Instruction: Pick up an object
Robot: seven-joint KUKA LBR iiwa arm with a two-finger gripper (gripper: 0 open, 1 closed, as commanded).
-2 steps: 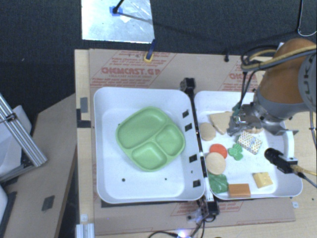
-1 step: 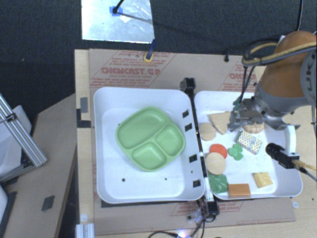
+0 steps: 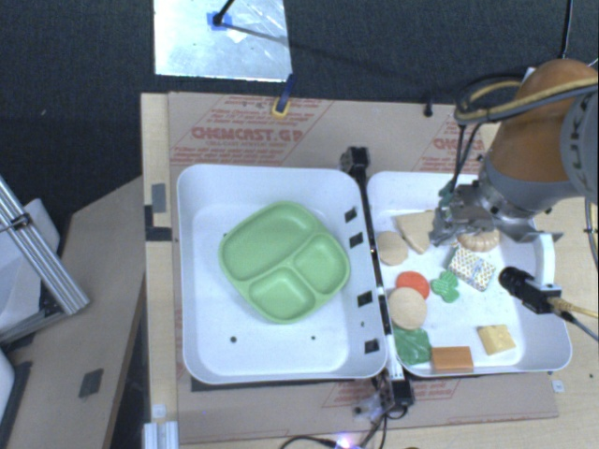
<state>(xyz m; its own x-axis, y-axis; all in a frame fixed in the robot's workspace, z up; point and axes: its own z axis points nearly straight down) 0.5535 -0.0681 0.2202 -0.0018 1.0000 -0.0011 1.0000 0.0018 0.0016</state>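
From above we see the left bin (image 3: 201, 279) holding a green divided plate (image 3: 284, 261); the right bin (image 3: 552, 340) holds mixed toy food: a tan wedge (image 3: 413, 228), a red ball (image 3: 412, 283), a round bun (image 3: 407, 307), a patterned block (image 3: 473, 268), an orange block (image 3: 452, 358), a yellow cracker (image 3: 495, 339); the gripper (image 3: 456, 221) hangs low over the bin's far side, and we cannot tell its grip.

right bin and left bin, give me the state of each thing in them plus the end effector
green plate: upright, in the left bin, nothing on it
end effector: low over the right bin, near its far side
orange ball: loose on the bin floor
round bun: loose, beside the divider
yellow block: lying flat
orange block: lying flat at the near wall
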